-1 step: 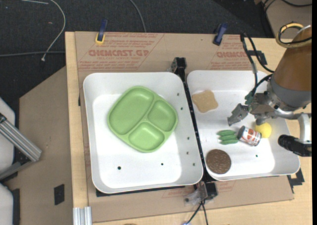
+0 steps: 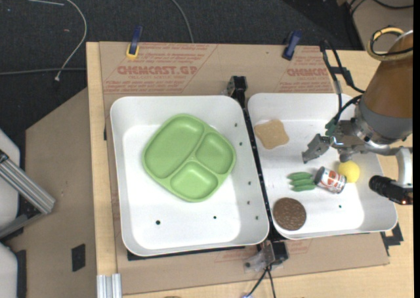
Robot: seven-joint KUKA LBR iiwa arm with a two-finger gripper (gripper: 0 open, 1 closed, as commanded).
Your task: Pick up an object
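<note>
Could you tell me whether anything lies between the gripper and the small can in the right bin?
Nothing visible does. The gripper hangs above bare bin floor just up-left of the can. The yellow ball touches the can's far side, and the green bean pods lie close on its left, crowding a grasp.

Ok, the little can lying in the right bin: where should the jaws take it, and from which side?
Across the middle of its body, coming straight down. The can lies on its side, its length running from upper left to lower right, so the curved flanks are the likely hold. The green piece and the yellow ball crowd its ends, so I'd close across its short width.
</note>
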